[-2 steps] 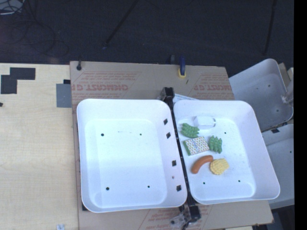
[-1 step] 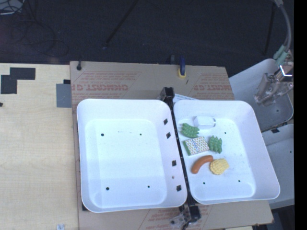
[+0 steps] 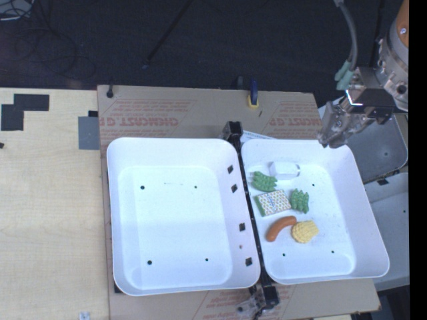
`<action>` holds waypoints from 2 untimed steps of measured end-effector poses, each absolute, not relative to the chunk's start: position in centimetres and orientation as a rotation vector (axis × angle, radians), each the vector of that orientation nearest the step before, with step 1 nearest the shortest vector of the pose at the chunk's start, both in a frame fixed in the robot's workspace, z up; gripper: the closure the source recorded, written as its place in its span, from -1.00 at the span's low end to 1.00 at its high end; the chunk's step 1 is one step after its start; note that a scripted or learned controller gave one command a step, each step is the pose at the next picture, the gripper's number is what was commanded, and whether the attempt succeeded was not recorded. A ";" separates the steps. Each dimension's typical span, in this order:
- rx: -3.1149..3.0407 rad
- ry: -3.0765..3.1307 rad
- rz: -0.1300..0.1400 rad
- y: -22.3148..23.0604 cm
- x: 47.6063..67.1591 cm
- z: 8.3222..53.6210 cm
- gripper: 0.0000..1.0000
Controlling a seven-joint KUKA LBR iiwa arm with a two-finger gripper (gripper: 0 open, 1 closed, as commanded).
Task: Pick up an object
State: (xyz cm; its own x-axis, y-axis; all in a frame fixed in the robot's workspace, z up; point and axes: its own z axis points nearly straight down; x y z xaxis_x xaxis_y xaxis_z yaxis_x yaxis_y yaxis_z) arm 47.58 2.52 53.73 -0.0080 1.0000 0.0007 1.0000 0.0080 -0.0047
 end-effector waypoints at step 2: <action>-2.214 -2.223 0.008 11.5 47.6 51.1 1.00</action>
State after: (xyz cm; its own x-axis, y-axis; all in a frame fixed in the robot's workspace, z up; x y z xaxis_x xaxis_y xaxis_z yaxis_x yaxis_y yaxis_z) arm 47.56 11.50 51.08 -0.0041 1.0000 -0.0006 1.0000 0.0041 -0.0064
